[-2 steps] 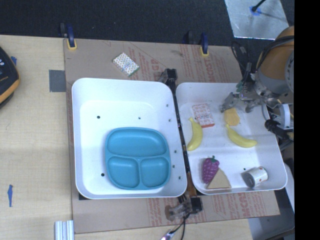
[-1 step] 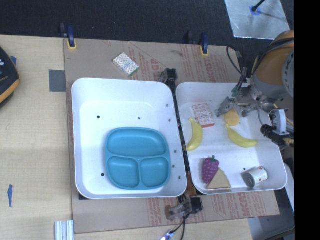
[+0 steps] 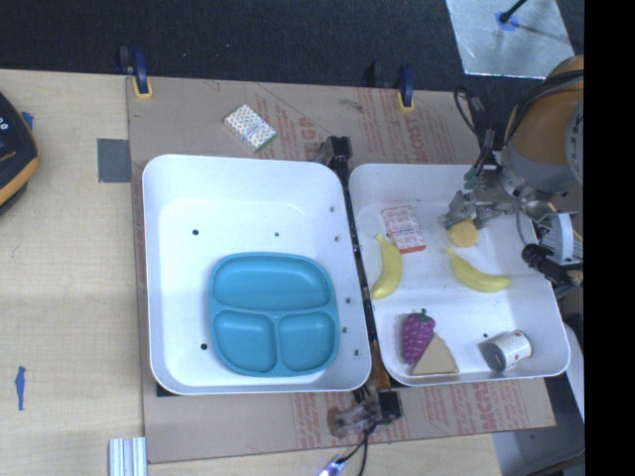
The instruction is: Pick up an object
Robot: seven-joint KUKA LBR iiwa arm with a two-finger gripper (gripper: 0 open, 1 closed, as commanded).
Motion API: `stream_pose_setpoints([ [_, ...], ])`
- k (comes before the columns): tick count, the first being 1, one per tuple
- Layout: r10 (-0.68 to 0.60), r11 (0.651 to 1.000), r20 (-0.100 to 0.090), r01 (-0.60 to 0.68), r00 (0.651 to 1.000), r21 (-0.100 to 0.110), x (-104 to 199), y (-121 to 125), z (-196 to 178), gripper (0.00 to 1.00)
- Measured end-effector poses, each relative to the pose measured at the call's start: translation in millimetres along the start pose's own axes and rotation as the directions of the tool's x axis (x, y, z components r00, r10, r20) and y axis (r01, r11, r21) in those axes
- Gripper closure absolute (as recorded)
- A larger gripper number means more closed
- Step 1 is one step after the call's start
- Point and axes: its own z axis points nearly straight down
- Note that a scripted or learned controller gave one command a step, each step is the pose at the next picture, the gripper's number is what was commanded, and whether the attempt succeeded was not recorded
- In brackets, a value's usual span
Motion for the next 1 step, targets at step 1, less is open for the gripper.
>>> stream_pose_setpoints([
  [1, 0.002, 1.0, -0.001, -0.002, 1.0, -0.003, 76.2, -49.6, -94.1, 1.0],
])
